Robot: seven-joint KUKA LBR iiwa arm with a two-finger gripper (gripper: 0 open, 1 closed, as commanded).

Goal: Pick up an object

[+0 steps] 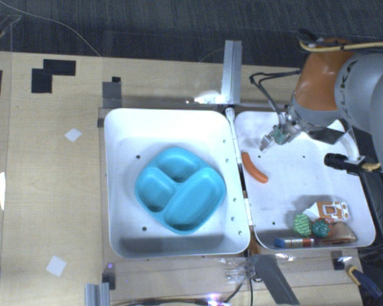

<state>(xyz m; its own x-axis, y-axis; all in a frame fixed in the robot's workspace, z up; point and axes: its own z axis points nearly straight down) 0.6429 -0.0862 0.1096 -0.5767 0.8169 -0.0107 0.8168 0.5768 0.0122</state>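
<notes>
Camera view: gripper (272, 138) hangs at 12 o'clock in the right bin (306, 177), nothing visibly in it; can't tell whether it's released or clenched. Nearest target, the orange carrot-like piece (254, 168), lies toward 7 o'clock from it, near the bin's left wall. Best: align across its narrow width, descend centred, avoid the wall. Clutter pile (319, 225) at 5 o'clock.

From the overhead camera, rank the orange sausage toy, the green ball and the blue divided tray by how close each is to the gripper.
From the gripper:
1. Orange sausage toy, right bin, by the divider.
2. Blue divided tray, left bin.
3. Green ball, right bin's near corner; close to the tray's nearest edge in distance, so only roughly ranked.
</notes>
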